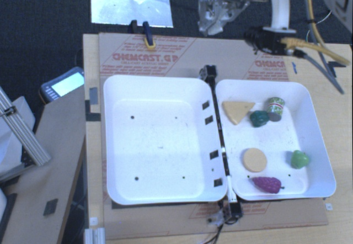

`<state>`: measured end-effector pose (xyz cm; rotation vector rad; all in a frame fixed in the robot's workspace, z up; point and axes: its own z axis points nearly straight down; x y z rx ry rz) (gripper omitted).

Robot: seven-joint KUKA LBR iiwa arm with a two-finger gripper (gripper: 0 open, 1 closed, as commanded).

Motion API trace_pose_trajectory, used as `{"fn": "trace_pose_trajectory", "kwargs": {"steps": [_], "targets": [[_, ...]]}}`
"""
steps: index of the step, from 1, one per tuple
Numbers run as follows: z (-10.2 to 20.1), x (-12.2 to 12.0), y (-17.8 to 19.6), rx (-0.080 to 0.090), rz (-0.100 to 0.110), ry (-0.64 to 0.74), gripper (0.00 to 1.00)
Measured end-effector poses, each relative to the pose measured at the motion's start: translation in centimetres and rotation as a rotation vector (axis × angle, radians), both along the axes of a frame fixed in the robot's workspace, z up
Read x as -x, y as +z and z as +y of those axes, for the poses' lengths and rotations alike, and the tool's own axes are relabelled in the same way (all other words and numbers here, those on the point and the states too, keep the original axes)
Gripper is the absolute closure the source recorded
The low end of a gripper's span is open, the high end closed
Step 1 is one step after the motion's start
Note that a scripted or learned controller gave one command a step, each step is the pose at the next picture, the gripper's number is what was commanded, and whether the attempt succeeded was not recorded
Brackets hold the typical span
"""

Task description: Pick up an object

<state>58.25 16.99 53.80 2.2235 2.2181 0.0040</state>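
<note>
Two shallow white bins of smooth moulded plastic with rounded corners sat side by side on the bench. The left bin [157,143] had a bare floor marked by a few small dark dots. The right bin [317,127] held six objects.

A pale yellow wedge [236,110], flat and triangular like a slice of cheese, lay near the back left of that bin. Just right of it sat a dark teal lump [258,118], glossy and rounded, touching or almost touching a small can [275,108] with a green and pale label that lay tilted. A flat tan disc [255,160], matte like a biscuit, lay toward the front. Near it, at the front rim, was a purple bumpy piece [267,184], oblong and tapering to one end. A bright green rounded object [299,159] stood apart by the right wall.

The gripper [212,16] was above the far edge of the bench, behind the bins and well apart from every object. Its metal body looked pale and shiny, with nothing visible between its fingers; whether they were spread or closed could not be told.

A sheet of brown cardboard [165,52] with red printed lettering lay under both bins.
</note>
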Motion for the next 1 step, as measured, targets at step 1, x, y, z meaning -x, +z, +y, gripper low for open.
{"fn": "trace_pose_trajectory", "kwargs": {"steps": [1], "targets": [[5.99, -6.26, -0.38, -0.001, -0.002, 0.009, 1.00]]}}
